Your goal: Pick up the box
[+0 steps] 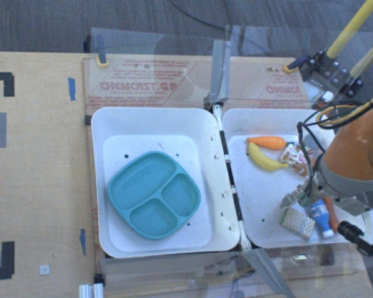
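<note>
Two white bins sit side by side, their inner rims touching along a divider [227,166] that runs down the middle. The left bin [112,126] holds a teal three-part tray [154,194], tilted, with bare floor all around it and the widest free strip along the far wall. The right bin [236,216] is open across its left and near-left floor; its things crowd the far and right parts.

A carrot [267,143] lies near the far wall, just above a banana [265,160], and a small printed packet [292,156] lies just right of them. The box [298,221], small and pale with a speckled face, rests near the bin's front rim, low on the right. A blue bottle [320,216] with a white cap lies just beside the box on its right.

The arm [354,151] leans in over the right side, covering that corner. The gripper [301,195] hangs just above the box; whether it is spread or closed cannot be told, and nothing is seen held.
</note>
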`<move>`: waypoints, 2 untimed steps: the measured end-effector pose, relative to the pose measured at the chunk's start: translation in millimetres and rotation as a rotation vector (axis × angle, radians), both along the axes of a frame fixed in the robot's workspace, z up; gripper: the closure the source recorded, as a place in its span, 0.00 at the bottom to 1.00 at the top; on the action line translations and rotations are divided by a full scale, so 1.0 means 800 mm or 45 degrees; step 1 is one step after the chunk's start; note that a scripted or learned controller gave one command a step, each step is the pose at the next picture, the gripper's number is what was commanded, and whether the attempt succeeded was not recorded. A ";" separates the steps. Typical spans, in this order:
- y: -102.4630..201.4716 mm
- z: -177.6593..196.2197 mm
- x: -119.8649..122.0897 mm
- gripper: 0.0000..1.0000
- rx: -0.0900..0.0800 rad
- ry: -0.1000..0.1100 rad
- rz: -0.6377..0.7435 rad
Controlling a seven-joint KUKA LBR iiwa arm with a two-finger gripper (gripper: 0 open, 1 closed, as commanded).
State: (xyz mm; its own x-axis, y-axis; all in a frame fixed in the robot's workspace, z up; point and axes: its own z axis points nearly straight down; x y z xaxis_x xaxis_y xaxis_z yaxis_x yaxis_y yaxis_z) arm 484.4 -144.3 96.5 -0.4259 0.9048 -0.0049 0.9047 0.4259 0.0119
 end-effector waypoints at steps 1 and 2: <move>0.071 0.108 -0.005 1.00 -0.001 0.018 -0.050; 0.071 0.108 -0.005 0.00 -0.001 0.018 -0.050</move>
State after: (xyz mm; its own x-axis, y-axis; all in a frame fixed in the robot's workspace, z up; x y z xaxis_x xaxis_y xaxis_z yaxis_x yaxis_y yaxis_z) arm 480.6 -87.6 182.6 -0.3899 0.9208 0.0002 0.9208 0.3899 -0.0015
